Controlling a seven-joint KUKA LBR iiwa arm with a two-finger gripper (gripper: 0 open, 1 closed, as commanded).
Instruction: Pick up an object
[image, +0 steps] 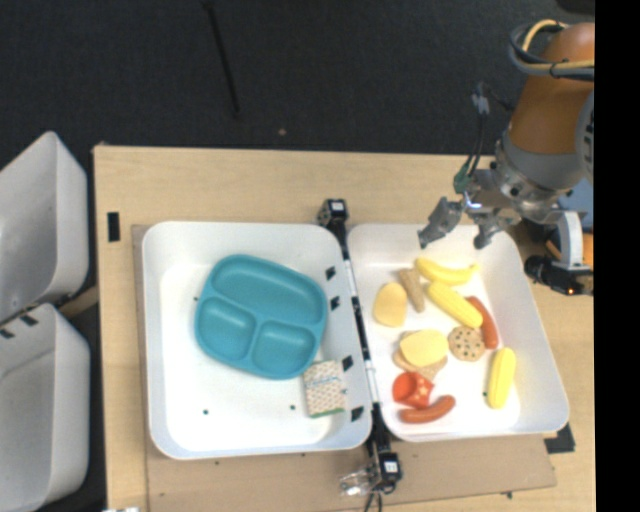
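Camera view
Arm: grey with an orange band, reaching in from the right; it hangs over the far right corner of the right bin (545, 330).
Gripper (462, 225): two dark fingers spread wide apart, nothing between them; it hovers above the bin's far edge, just behind the banana (447, 270).
Banana: yellow, lying crosswise near the far wall of the right bin, free of the fingers.
Yellow corn-like piece (455, 303): slanted just in front of the banana, touching or nearly touching it.
Red sausage (483, 319): tucked along the right side of that piece.
Pale yellow lump (390, 303): left of these, beside a small tan stick (412, 287).
Cookie (465, 344): round, speckled, mid-bin, next to a flat tan slice (423, 349).
Second yellow piece (500, 376): upright in the picture, near the right wall.
Red items (422, 398): at the near edge; possibly a tomato slice and another sausage, hard to tell.
Left bin (160, 400): holds a teal divided plate (262, 316) and a small patterned packet (324, 388) at its near right corner.
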